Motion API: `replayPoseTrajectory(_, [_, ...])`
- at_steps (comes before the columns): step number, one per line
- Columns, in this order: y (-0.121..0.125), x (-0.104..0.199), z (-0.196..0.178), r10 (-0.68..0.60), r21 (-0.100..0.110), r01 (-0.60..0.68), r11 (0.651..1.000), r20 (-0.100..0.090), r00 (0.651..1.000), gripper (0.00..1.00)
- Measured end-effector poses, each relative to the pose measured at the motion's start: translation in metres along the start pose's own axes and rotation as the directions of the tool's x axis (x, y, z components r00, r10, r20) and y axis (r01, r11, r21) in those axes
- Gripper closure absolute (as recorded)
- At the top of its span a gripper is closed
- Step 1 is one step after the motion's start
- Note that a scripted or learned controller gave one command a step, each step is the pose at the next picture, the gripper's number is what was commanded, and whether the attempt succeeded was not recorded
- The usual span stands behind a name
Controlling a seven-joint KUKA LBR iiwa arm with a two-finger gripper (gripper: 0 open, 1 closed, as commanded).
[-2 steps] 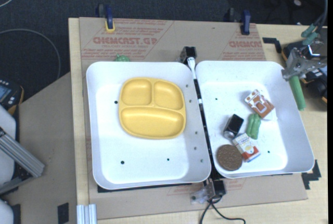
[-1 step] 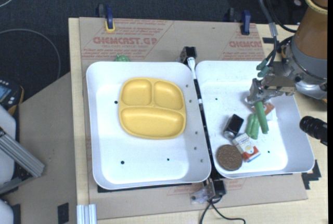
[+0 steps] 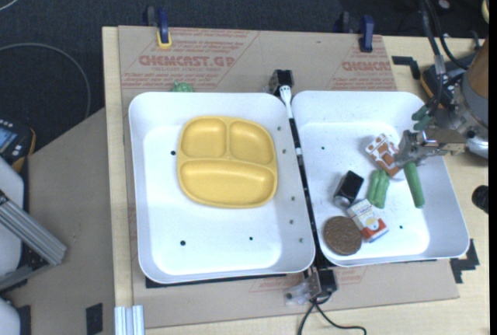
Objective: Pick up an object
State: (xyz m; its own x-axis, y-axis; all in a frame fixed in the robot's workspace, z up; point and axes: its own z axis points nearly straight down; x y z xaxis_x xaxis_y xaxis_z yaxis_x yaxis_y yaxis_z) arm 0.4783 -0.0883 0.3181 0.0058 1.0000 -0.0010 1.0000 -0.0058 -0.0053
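Right bin (image 3: 326, 112), contents: one orange-and-white carton (image 3: 381, 151), lying toward the far right, just beside the gripper (image 3: 409, 153); one short green cylinder (image 3: 378, 189), touching or nearly touching that carton's near end; one long green stick (image 3: 415, 184), tilted, running from the gripper toward the bin's near right corner; one small black block (image 3: 349, 186), left of the green cylinder; one red-and-white packet (image 3: 369, 218), below the block; one brown disc (image 3: 342, 235), flat, just beside the packet at the bin's near edge.

Gripper: low over the right bin's right side, entering from the right, its tip over the meeting point of the carton and the green stick. Whether the fingers are released or clenched cannot be told; the items under the tip overlap with the metal parts, and nothing is clearly seen between the fingers.

Left bin (image 3: 147, 170): one yellow tray (image 3: 227, 162) with three compartments, two small at the far side and one long at the near side, lying flat in the middle.

Surround: both bins rest side by side, touching, on a brown board (image 3: 194, 54) printed with red lettering. The board lies on the desk (image 3: 85, 193) and is fixed at its far edge by two clamps, one left (image 3: 162, 25) and one right (image 3: 366, 32). A small green item (image 3: 182, 87) sits on the board just beyond the left bin's far rim.
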Motion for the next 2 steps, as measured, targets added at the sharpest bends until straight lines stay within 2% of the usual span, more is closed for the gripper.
replayPoseTrajectory(1, [0.013, -0.039, 0.03, -0.001, -0.001, 0.001, 1.0, -0.001, 1.0, 1.0])
replayPoseTrajectory(2, [0.001, 0.044, 0.043, -0.014, -0.001, 0.014, 1.0, -0.005, 1.0, 1.0])
